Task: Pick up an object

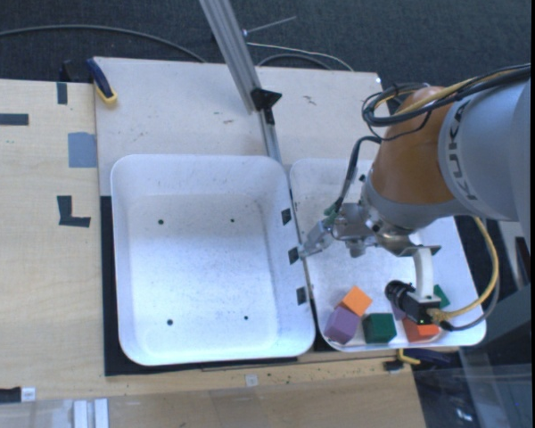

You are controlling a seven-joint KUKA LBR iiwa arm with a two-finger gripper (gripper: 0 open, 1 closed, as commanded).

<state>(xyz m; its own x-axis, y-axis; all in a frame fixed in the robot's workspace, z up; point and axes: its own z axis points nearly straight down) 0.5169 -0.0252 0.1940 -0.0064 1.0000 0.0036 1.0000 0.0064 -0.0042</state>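
1. Blocks sit at near end of right bin (464, 266): orange block (358, 300), purple block (341, 325), green block (380, 329), red-orange block (421, 331), all close together.
2. Orange block touches purple one; green just beside purple; red-orange partly hidden by black fitting w/ cable.
3. Gripper (314, 241) hangs over right bin's left rim, well apart from blocks; open or shut: can't tell.
4. Grey arm (428, 168) w/ orange band covers much of right bin.
5. Left bin (205, 257) touches right bin.
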